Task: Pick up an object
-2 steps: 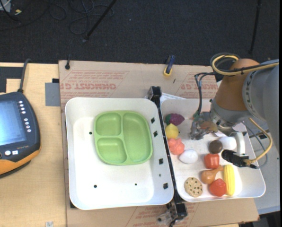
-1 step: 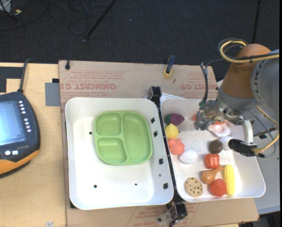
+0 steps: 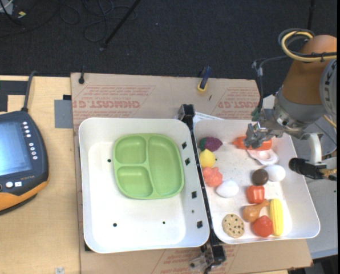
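Nearest the camera, the cookie (image 3: pixel 233 225) and corn (image 3: pixel 276 216) lie untouched in the right bin (image 3: pixel 312 224). Farther back, my claw (image 3: pixel 255 137) hangs over an orange-red piece (image 3: pixel 261 145); whether it grips, I cannot tell. Lifting remains.

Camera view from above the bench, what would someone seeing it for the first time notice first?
Probably the bright green divided plate lying alone in the left bin. Next, the crowd of small toy foods in the right bin, among them a yellow corn cob and a cookie near its front edge. Then the gripper poised low over that bin's far side, by an orange-red piece.
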You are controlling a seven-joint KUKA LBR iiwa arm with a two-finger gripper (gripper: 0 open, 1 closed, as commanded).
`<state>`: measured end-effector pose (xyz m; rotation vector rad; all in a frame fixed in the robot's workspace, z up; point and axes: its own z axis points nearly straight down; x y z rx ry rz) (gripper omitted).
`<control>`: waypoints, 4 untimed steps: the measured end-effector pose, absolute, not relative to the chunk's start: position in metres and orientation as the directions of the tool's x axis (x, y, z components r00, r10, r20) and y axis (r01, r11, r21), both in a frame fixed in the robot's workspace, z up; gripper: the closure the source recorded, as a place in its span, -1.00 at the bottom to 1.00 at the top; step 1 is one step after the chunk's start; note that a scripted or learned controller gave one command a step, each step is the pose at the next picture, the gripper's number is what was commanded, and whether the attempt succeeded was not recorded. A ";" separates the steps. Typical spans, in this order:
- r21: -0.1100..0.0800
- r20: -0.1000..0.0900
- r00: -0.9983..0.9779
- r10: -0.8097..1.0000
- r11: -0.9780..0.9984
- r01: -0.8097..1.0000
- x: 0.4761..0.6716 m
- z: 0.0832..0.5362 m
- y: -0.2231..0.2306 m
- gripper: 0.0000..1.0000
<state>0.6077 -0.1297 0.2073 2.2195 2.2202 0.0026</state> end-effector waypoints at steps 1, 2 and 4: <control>-0.001 0.000 0.000 1.000 0.000 1.000 0.607 0.228 -0.132 1.00; -0.005 0.002 -0.003 1.000 0.003 1.000 0.594 0.225 -0.071 1.00; -0.006 0.001 -0.002 1.000 0.002 1.000 0.556 0.221 0.039 1.00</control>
